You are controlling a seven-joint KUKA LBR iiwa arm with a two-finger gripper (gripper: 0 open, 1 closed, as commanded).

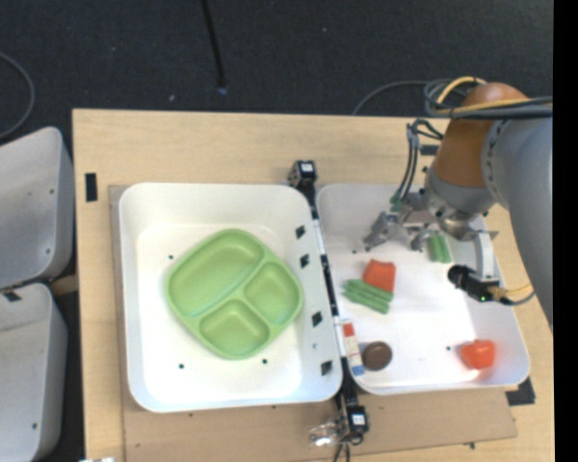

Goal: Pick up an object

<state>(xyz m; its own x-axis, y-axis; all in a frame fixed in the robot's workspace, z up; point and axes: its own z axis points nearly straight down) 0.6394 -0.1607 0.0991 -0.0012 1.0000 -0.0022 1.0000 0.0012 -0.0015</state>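
Observation:
My gripper (pixel 426 237) hangs low over the back of the right bin (pixel 419 378), below the orange band of the arm. A small green piece (pixel 439 249) lies right beside or under it; whether they touch I cannot tell. A red-orange block (pixel 380 274) sits just in front and to the left, with a green bean-like piece (pixel 367 296) leaning against it. A brown round object (pixel 377 356) lies near the bin's front left. Another orange-red object (pixel 478 354) lies at the front right.
The left bin (pixel 144 354) holds a light green divided plate (pixel 233 293). A ridge with black clips (pixel 320 287) separates the two bins. A black cable end (pixel 467 281) hangs by the arm at the right bin's right side.

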